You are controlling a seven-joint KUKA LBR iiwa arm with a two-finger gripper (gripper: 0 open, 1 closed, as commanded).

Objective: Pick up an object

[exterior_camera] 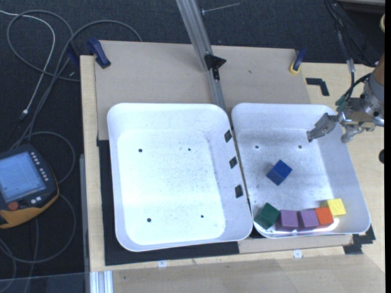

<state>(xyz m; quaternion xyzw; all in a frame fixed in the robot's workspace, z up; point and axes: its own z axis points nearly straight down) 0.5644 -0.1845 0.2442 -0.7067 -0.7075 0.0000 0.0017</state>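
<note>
A blue cube lies alone in the middle of the right bin. Along that bin's front wall sits a row of blocks: green, purple, a second purple, orange and yellow. My gripper hangs over the right bin's far right corner, up and to the right of the blue cube. Its two fingers are spread apart with nothing between them.
The left bin stands beside the right one, joined by black clips along the shared rim. A metal pole slants up from behind the bins. A teach pendant and cables lie on the floor at the left.
</note>
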